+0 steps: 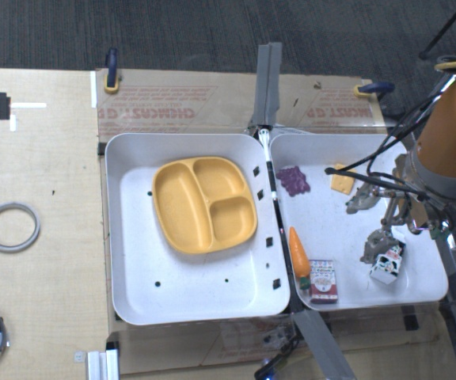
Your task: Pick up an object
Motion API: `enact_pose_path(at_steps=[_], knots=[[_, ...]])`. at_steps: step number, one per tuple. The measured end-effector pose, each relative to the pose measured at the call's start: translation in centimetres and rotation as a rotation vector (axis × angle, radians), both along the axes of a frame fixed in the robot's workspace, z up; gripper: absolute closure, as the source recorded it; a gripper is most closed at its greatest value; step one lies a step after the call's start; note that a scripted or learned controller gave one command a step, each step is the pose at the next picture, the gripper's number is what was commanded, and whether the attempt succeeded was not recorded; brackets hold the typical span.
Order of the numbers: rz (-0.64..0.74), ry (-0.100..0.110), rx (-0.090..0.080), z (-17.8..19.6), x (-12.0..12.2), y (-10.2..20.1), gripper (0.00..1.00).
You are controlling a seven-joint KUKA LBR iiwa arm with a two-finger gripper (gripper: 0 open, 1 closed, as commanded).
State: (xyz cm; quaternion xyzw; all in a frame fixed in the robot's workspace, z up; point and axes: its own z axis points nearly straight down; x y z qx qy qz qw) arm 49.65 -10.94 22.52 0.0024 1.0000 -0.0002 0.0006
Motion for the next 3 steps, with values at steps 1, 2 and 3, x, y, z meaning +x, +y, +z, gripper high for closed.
enact_pose_path(at_steps=[1,2,3], knots=[[-0.363,0.000,0.000,-8.3,4.2,-6.3,0.00],[-0.363,-0.001,0.000,-8.3,4.2,-6.2,0.00],[-0.701,-0.002,0.000,-11.7,11.2,-6.8,0.00]])
